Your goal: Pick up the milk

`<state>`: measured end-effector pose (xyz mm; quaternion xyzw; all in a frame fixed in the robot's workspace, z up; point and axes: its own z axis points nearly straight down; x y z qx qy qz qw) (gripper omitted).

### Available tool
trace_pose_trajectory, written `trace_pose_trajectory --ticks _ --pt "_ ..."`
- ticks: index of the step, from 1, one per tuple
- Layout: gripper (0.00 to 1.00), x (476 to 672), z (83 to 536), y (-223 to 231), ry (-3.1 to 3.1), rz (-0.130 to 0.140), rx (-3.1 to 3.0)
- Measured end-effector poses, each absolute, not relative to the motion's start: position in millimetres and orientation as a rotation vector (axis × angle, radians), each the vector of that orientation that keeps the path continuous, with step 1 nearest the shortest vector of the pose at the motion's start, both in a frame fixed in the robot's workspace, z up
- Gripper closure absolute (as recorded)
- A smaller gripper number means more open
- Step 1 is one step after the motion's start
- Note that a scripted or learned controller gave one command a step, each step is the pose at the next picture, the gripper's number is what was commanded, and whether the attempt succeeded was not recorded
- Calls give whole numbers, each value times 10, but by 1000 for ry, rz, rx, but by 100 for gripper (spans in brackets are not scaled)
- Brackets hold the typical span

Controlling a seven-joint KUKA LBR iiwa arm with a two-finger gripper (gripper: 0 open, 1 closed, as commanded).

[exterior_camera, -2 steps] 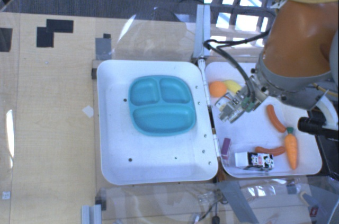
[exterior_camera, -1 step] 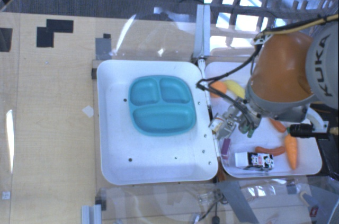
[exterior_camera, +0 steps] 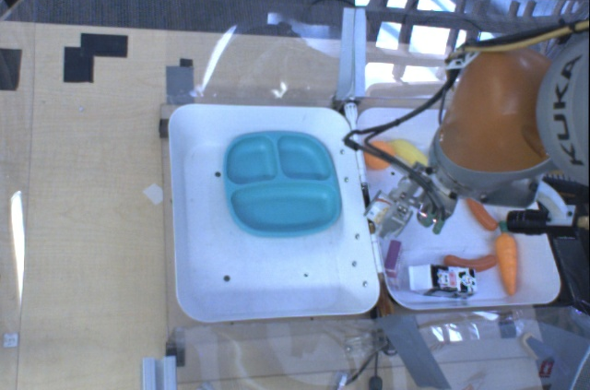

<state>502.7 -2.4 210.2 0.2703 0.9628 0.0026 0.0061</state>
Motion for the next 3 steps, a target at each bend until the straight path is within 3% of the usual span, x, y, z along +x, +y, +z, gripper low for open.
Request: trace_pose_trajectory --ticks 1,2,3 --pt "100 4877 1846 904 2996 4 933" --pt "100 4889 2902 416 3012 6 860" --pt "100 5075 2408 212 2996 4 924"
